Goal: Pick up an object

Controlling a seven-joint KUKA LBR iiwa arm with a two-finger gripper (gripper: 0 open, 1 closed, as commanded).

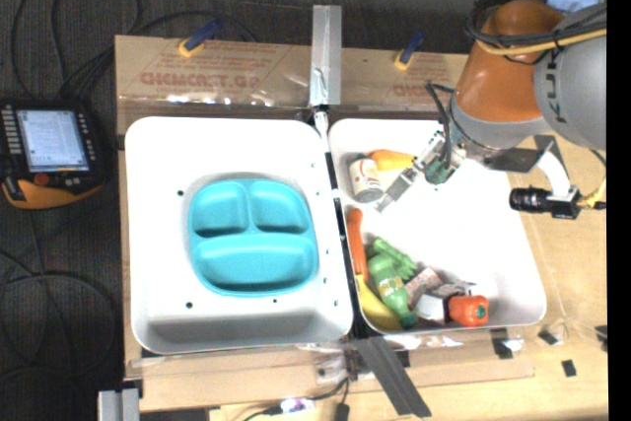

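Can (366, 178) lying in the right bin (493, 242), near its upper-left corner, beside an orange item (390, 157). Gripper (409, 175) hovering just right of it, fingers slightly parted, gripping nothing. Teal tray (254, 234) sitting in the left bin (158, 242).

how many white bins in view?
2. Left bin holds a blue tray; right bin holds the pile of small items under the arm.

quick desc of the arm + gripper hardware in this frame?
Grey arm with a wide orange band above the wrist and dark lettering on the grey shell. Thin cables loop over the orange part. The gripper has slim pale metal fingers and a green-tinted part near their base.
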